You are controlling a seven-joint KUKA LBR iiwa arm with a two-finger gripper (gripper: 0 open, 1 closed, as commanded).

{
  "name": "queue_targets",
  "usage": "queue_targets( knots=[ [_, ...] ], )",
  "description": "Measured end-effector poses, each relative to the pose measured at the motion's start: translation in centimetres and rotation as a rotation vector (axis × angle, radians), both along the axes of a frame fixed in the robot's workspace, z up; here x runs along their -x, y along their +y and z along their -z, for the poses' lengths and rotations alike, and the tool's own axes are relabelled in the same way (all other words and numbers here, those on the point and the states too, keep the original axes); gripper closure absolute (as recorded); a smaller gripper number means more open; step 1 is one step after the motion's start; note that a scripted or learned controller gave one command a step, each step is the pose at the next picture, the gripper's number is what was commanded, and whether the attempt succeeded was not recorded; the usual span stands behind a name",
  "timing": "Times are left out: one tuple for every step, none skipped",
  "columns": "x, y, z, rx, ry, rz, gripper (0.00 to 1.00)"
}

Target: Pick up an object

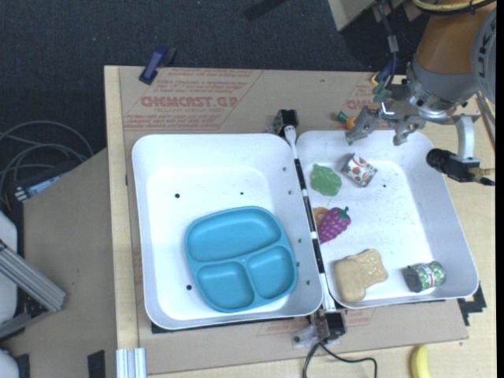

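My gripper (pixel 379 132) hangs over the far edge of the right bin (pixel 441 203), its two fingers spread apart with nothing between them. Just below and left of it lies a small white can with red marks (pixel 358 169). A green leafy piece (pixel 325 179) lies beside that can. A bunch of purple grapes (pixel 333 223) rests near the bin's left wall, with a bit of orange showing next to it. A tan slice of toast (pixel 360 274) sits at the near left, and a small green can (pixel 426 276) lies at the near right.
The left bin (pixel 157 179) holds a blue divided plate (pixel 240 256). A black clamp (pixel 285 120) sits at the far end of the divider between the bins. A yellow object (pixel 420 361) lies on the bench at the near right. Cables trail at the left.
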State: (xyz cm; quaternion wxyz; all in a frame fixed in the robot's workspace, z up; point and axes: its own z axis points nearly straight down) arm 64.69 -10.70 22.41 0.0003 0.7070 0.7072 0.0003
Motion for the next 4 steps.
queue_targets(
  knots=[
    [3.0,-2.6,14.0,0.000,0.002,0.001,0.00],
    [-2.0,-0.6,13.9,0.000,0.000,0.000,0.00],
    [-2.1,-0.6,12.8,0.001,-0.003,-0.001,1.00],
    [6.5,4.3,3.9,-0.001,0.001,-0.001,1.00]
  ],
)
